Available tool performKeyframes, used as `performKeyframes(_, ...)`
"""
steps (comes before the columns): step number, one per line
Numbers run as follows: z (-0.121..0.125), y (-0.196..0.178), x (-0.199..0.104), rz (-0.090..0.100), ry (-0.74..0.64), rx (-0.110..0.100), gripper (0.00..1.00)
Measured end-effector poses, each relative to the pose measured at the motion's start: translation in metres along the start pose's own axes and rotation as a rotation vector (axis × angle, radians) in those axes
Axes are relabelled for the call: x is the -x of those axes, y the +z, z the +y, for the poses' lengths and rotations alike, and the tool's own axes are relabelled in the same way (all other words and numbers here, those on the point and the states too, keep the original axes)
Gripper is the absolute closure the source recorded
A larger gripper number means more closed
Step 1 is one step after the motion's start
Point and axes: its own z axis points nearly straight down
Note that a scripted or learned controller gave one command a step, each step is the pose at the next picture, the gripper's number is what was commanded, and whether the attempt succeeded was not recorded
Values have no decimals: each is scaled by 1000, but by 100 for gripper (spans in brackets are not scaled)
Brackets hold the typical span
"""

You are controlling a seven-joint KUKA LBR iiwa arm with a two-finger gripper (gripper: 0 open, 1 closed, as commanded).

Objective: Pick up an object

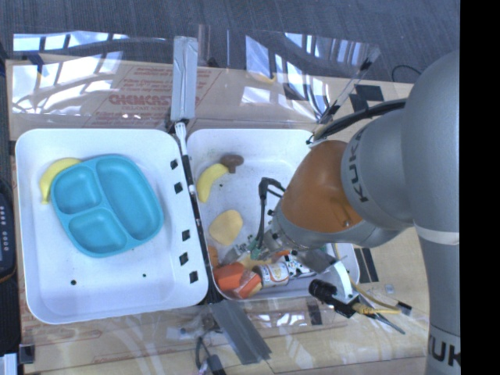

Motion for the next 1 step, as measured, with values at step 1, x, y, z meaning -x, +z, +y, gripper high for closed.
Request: performKeyframes(1,1,-9,0,1,-5,1,100)
